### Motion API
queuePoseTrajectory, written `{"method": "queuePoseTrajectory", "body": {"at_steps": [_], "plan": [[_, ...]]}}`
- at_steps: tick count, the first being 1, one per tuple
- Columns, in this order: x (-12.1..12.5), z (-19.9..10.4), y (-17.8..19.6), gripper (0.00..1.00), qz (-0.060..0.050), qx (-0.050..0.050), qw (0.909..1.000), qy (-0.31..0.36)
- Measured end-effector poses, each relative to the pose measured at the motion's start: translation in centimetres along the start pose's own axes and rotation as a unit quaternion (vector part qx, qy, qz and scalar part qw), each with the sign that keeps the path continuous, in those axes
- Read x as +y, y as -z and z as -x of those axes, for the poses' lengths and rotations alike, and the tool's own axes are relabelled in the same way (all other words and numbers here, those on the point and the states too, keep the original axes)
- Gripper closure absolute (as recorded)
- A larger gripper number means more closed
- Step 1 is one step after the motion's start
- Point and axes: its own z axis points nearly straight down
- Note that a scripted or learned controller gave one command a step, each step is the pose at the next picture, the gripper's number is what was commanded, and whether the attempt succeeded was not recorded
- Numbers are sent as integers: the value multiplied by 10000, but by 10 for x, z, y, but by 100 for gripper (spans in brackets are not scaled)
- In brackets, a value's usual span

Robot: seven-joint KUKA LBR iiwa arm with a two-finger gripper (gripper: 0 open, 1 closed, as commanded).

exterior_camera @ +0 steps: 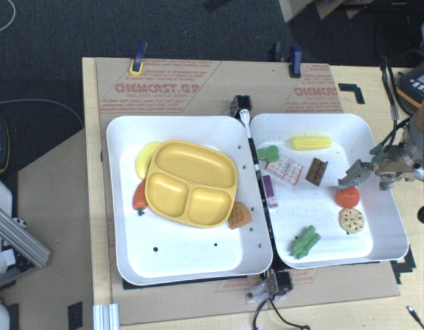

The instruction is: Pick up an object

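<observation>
My gripper [370,179] hangs over the right edge of the right bin [335,126], open, with nothing between its fingers. One grey finger [354,175] points down-left, just above a red tomato [347,198]. A round cookie [351,220] lies right below the tomato. Further left in that bin are a brown chocolate bar [316,171], a yellow corn cob [310,142], a pink and white packet [286,170], a green piece [268,154], a purple item [269,190] and green beans [304,242].
The left bin [170,260] holds a yellow divided plate [191,183], a yellow piece [146,158] and an orange-red piece [139,196] at its left, and a brown piece [239,216] at its lower right. A ridge [256,177] separates the bins.
</observation>
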Motion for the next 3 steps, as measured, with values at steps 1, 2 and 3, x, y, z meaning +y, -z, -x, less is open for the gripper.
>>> {"method": "queuePoseTrajectory", "body": {"at_steps": [1,2,3], "plan": [[3,0,6,0,65,-15,10000,16],[5,8,-52,0,32,-5,10000,12],[9,11,-114,0,34,-3,10000,14]]}}
